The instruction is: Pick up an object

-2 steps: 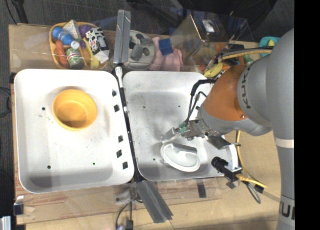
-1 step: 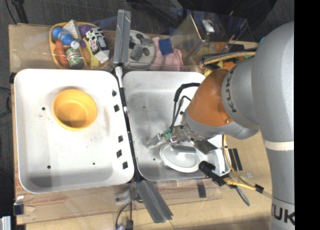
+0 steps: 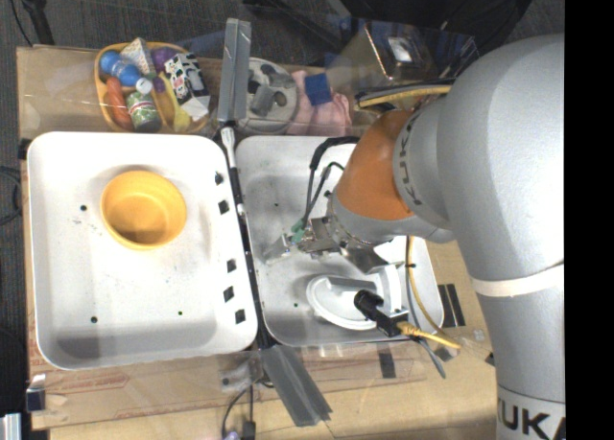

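Observation:
My gripper (image 3: 285, 243) is low inside the right bin (image 3: 273, 179), near its left wall, with the orange-banded wrist just to its right. A white rounded dish-like object (image 3: 334, 302) lies at the near side of that bin, just below and right of the gripper and partly covered by the arm. In the left bin (image 3: 58, 237), a yellow bowl (image 3: 144, 208) sits upright toward the back. Nothing can be made out between the gripper's tips.
Behind the bins stand a yellow basket (image 3: 144, 83) of small toys, a grey object (image 3: 269, 93) and a pink cloth (image 3: 326, 114). The divider between the bins (image 3: 240, 237) runs close to the gripper's left. The arm's large body covers the right bin's right side.

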Robot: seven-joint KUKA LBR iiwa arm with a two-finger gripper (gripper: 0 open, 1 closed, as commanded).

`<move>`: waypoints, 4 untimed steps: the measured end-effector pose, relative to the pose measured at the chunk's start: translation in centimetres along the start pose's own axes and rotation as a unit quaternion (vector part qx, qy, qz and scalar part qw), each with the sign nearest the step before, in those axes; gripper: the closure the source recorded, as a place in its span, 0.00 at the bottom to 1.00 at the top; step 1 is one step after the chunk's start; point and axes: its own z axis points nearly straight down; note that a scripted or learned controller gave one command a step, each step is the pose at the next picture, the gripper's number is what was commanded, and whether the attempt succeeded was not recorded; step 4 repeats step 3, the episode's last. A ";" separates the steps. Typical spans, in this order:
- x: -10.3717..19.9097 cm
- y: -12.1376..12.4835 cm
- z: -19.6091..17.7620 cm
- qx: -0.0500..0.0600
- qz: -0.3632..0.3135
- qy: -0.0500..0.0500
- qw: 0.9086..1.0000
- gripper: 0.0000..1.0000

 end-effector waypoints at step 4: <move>-4.3 -3.9 0.0 0.000 -0.036 0.000 0.999 0.00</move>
